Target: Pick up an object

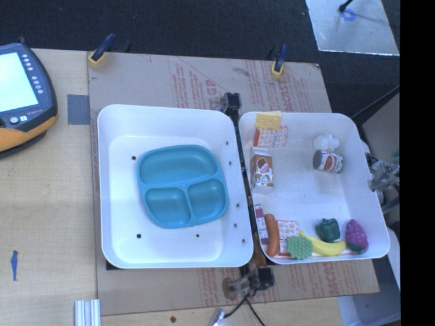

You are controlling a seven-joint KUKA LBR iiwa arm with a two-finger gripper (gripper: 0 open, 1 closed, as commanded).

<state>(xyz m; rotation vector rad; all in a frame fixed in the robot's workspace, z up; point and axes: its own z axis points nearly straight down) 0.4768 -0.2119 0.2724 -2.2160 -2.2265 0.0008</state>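
Wooden desk point(54, 202) with a cardboard sheet clamped on top, bearing two shallow white bins side by side. At the right rim of the right bin point(299, 195) a grey metal form is probably the pincer point(382, 175); it is cut off by the view's edge, so how far it is open cannot be told, and nothing is seen in its hold. Nearest to it, just inward across the rim, lies a small brown can point(328, 161) on its side, long axis pointing roughly toward the pincer. Nearer the camera from the pincer sit purple grapes point(356, 236), a green pepper point(327, 229) and a banana point(326, 248). Well beyond the can, against the far wall of the bin, lie printed packets point(262, 170). The left bin point(122, 128), farthest from the pincer, holds a blue divided plate point(182, 185). By this layout, the can is the shortest reach.
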